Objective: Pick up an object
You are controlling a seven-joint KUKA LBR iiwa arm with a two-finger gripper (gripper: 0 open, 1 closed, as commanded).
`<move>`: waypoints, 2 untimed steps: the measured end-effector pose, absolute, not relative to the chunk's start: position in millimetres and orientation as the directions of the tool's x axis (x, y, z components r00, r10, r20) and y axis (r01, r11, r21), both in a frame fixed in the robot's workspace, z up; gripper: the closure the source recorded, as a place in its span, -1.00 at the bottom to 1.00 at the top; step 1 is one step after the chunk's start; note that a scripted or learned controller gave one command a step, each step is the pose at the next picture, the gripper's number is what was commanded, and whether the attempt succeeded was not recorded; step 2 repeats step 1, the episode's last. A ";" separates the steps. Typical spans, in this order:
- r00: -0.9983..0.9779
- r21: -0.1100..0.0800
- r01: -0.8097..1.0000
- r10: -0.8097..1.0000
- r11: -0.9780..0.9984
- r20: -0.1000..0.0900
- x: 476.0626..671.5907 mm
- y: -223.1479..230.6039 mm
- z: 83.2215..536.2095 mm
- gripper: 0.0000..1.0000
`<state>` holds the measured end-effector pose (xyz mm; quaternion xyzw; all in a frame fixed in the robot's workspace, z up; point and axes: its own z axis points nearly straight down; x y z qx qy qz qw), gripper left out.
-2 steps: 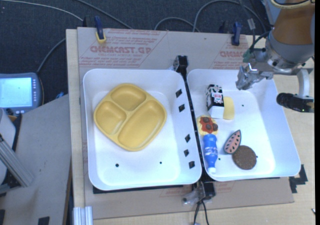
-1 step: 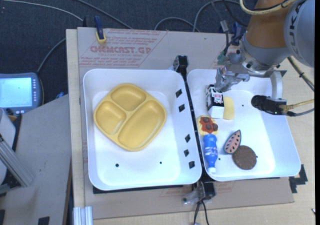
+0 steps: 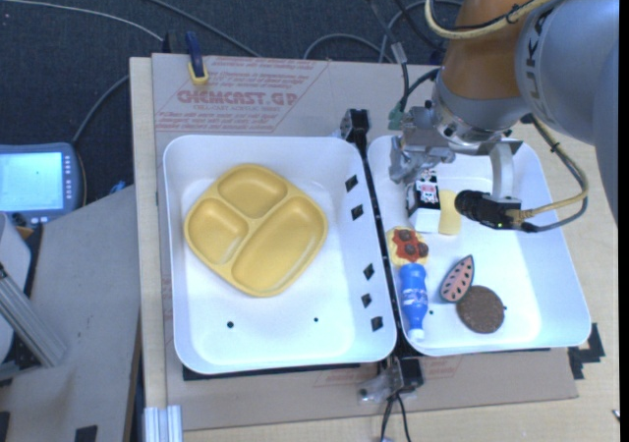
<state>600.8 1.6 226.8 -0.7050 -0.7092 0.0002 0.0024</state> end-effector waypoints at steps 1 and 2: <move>-0.008 0.001 1.000 1.000 0.008 0.003 595.3 55.1 237.3 1.00; -0.008 0.001 1.000 1.000 0.008 0.003 595.3 55.1 237.3 1.00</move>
